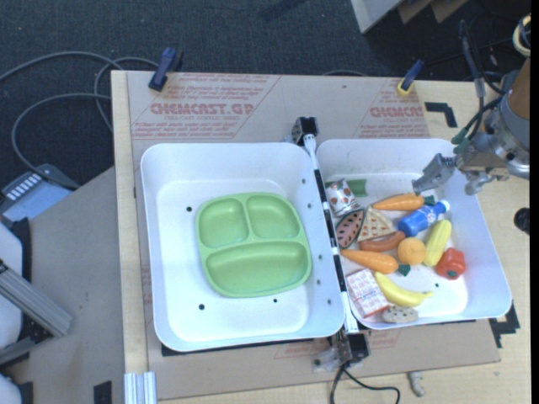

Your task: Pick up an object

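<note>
You have open floor along the right bin's far wall; its near half is crowded with toy food. The green tray fills the left bin's middle.

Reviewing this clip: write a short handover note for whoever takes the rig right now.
Gripper: above the right bin's upper part, near its far wall, nothing visibly between its fingers; open or shut can't be judged.
Things: toy food piled in the right bin, including carrot, blue bottle, banana, red pepper. Left bin holds a green divided plate.
Done: nothing lifted yet.
Left: descend, grasp one item, raise it.
</note>
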